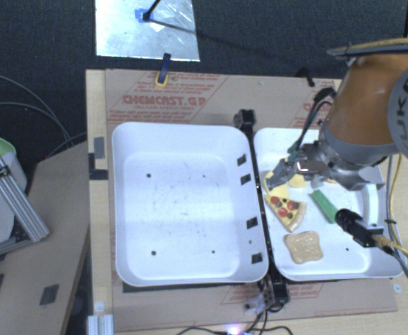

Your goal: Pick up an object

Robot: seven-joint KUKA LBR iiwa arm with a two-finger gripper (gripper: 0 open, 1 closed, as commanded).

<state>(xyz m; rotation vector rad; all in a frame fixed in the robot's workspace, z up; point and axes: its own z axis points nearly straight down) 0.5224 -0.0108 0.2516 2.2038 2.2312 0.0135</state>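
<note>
Pizza slice (286, 211) is our pick here, since it's the flat wedge lying closest to the jaws in the right bin (330, 274). It sits just beside them, on the camera-near side, a bit toward the divider between the two bins. As far as we can make out, the wide end faces the jaws and the narrow tip points away from them, toward the toast (303, 247). So its long axis runs roughly straight out from the jaws, leaning slightly sideways. We wouldn't swear to which end is which, because the jaws' own shadow falls on the near end.

There's also a yellow piece (299, 181) tucked right against the jaws, partly hidden under them. We can't tell if it's touching them or just below. A green stick (323, 205) lies off to the arm side of the jaws, slanting away from them.

The arm (372, 110) hangs low over that bin, and nothing we can see is held. Whether the jaws are wide or narrow, we honestly can't tell from this angle.

Our guess is that the next move needs a short shift toward the slice and a close across its width, not along its length. Being so flat, it'll probably be a fiddly grab. The left bin (183, 208) isn't in play.
</note>
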